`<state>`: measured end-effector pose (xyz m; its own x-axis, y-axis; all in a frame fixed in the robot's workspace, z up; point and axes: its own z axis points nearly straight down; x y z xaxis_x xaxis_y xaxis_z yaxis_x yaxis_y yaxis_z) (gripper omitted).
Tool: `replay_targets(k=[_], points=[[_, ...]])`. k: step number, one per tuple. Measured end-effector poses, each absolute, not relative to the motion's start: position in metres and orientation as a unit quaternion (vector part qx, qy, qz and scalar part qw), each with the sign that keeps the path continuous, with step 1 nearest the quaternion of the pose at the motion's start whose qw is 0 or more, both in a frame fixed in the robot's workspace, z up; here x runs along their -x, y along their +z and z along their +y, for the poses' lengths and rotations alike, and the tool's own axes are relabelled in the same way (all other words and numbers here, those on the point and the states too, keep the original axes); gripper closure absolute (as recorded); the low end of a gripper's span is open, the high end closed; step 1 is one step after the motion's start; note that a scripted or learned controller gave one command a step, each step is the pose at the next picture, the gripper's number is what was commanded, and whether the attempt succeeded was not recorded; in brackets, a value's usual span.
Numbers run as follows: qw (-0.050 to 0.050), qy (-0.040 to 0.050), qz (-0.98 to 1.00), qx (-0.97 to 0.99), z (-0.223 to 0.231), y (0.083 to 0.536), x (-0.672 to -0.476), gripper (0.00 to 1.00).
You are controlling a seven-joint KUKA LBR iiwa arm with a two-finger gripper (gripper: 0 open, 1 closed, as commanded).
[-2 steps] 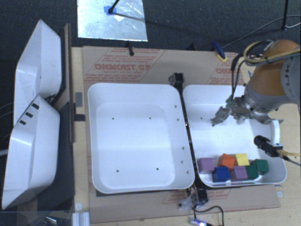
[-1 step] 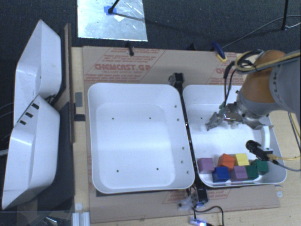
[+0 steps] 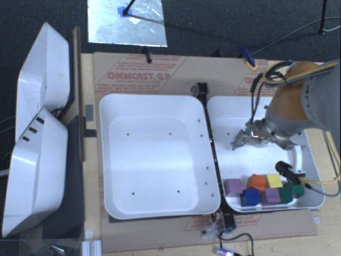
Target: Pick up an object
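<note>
Several small blocks lie clustered at the near edge of the right bin (image 3: 226, 113): a pale purple one (image 3: 233, 186), a blue one (image 3: 249, 197), an orange one (image 3: 257, 182), a yellow one (image 3: 274, 181), a purple one (image 3: 272, 195) and a green one (image 3: 286, 192). My gripper (image 3: 244, 138) hangs over the middle of the right bin, above and to the left of the blocks, pointing left. Nothing shows between its fingers. The grey arm with its orange band (image 3: 290, 97) reaches in from the right.
The left bin (image 3: 154, 103) sits beside the right one, with a black divider (image 3: 210, 143) between them. Cables (image 3: 311, 181) trail at the right bin's near right corner. Two white tubs (image 3: 37, 137) lean at the far left. A shiny plate (image 3: 127, 15) lies at the back.
</note>
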<state>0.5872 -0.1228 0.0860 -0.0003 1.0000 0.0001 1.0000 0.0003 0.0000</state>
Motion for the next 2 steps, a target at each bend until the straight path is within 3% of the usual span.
replay_targets(k=[1, 2], points=[[-0.001, -0.0006, -0.707, 0.707, -0.123, 0.097, -0.588, 1.00], [-0.002, -0.0011, -0.707, 0.707, -0.128, 0.144, -0.582, 1.00]])
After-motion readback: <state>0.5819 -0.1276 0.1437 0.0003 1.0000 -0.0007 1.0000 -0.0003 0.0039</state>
